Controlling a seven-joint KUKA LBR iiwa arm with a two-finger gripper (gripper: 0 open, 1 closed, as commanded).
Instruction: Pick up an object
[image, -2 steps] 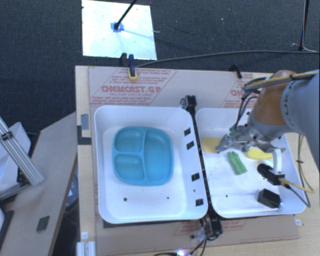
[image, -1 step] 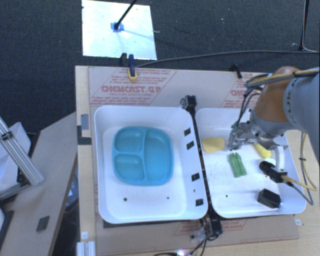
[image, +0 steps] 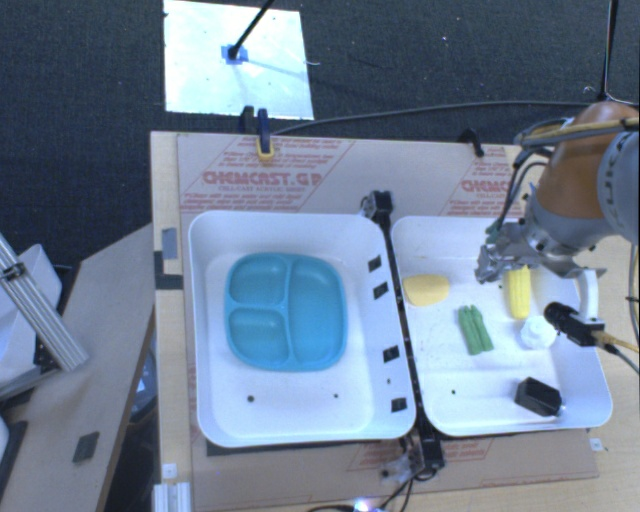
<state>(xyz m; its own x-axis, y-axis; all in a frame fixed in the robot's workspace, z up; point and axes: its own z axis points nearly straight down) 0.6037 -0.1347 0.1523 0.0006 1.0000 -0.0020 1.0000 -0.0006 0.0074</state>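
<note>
Camera view places the tool (image: 497, 262), grip state indiscernible, above the right bin (image: 500, 415) beside the corn cob (image: 518, 291); approach step, descent and closure judged next.

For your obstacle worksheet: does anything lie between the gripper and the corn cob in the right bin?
Nothing visible does. The gripper hangs just left of the corn cob in the right bin; the yellow lemon-shaped piece and green beans lie off to the side.
</note>
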